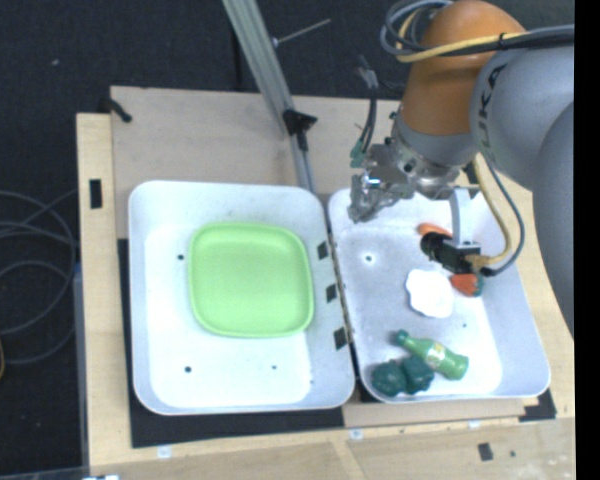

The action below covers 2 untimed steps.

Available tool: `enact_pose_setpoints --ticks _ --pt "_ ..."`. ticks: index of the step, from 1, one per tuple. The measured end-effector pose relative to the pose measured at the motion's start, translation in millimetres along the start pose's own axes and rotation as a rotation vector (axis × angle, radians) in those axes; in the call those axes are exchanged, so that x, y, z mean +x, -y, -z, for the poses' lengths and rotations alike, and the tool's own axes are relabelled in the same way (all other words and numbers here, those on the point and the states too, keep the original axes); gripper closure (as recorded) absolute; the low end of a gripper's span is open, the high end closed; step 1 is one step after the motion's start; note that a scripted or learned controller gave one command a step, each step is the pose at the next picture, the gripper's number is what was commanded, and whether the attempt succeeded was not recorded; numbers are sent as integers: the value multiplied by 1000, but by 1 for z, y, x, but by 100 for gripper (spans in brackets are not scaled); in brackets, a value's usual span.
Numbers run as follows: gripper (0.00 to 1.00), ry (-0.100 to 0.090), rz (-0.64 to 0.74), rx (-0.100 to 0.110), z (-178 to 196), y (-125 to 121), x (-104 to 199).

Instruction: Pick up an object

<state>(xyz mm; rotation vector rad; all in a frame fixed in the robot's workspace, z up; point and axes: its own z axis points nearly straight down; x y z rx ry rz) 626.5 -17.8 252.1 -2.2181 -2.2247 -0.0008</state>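
Note:
My gripper [364, 206] hangs over the far left corner of the right bin [520, 368], close to the wall between the bins, with nothing visibly in it. Further into that bin lie a flat white piece [430, 293], a green bottle [435, 355] on its side and a dark green lump [400, 376] near the front wall. An orange thing [467, 284] pokes out to the right of the white piece, partly hidden. The gripper is well away from all of them, up and to their left.
A light green square plate [250, 278] lies in the middle of the left bin [160, 368]. A slanted metal pole [265, 63] runs from the top down to the bins' far edge, just left of the gripper.

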Motion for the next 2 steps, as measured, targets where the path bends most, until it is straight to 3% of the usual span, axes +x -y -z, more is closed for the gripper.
enact_pose_setpoints --ticks 2 --pt "100 -1 1 -1 -6 24 105"
